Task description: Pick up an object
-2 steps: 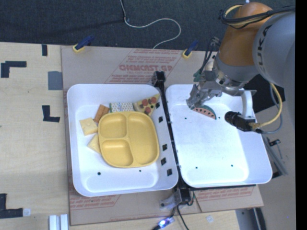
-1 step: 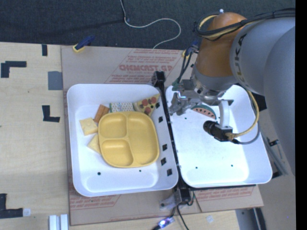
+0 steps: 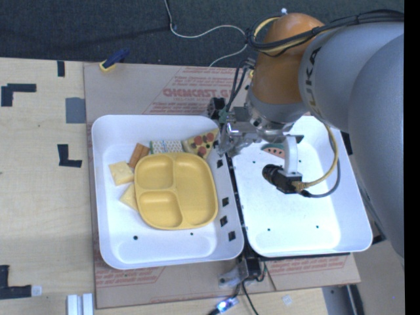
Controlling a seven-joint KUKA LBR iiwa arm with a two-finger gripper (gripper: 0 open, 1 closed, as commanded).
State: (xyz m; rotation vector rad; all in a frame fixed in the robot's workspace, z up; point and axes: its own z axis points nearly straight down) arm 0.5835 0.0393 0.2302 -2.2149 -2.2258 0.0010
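- The arm (image 3: 341, 90) is seen over the far part of the right bin (image 3: 308, 231), its orange band above the wrist, so a large share of that bin is covered.
- The worktop (image 3: 39, 176) carries both bins side by side on a sheet of cardboard (image 3: 190, 87); the left bin (image 3: 115, 241) holds all the loose things that can be made out.
- A yellow divided plate (image 3: 176, 190) lies flat in the middle of the left bin, and it is judged a poor target, being wide and shallow.
- The pincer (image 3: 226, 140) is placed over the far end of the wall between the bins; whether it is open or closed cannot be told, and nothing is seen gripped in it.
- Small food-like pieces are tucked around the plate: a pale cracker (image 3: 121, 173) at its left, a brown strip (image 3: 138, 155) beside that, and a pizza slice (image 3: 202, 141) at the far right edge, just beside the pincer.
- The pizza slice is judged the easiest pick: a straight descent should be made, clear of the bin wall and the plate rim, and the grip should be checked before lifting.
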